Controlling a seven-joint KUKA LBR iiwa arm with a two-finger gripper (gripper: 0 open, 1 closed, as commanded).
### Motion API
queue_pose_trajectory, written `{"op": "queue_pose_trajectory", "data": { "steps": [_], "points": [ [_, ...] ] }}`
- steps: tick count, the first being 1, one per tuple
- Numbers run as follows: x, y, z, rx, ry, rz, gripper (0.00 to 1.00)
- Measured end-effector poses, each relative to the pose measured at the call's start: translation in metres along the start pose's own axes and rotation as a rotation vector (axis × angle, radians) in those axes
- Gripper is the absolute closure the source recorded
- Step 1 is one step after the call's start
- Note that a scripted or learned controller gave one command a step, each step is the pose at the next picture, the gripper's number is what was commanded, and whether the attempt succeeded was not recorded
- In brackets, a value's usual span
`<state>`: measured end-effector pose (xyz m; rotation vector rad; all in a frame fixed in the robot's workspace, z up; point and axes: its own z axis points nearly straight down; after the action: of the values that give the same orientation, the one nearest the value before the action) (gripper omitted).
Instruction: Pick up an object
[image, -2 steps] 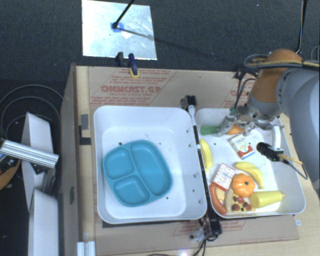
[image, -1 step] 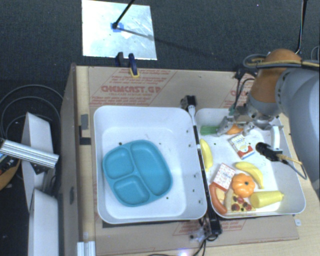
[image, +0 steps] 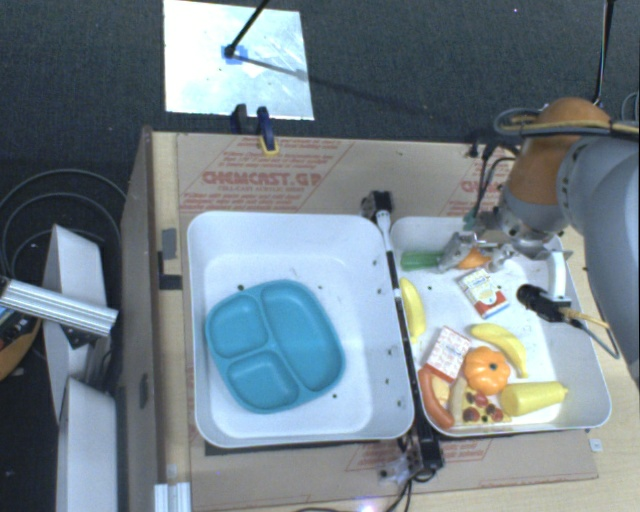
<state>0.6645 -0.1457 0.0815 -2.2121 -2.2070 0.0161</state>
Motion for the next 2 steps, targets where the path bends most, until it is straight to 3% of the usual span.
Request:
{"op": "queue_pose_trajectory", "data": {
  "steps": [2],
  "points": [
    [0.0073, -0.0001, -0.0003, -0.002, -0.006, -0.001, 0.0]
  ]
}}
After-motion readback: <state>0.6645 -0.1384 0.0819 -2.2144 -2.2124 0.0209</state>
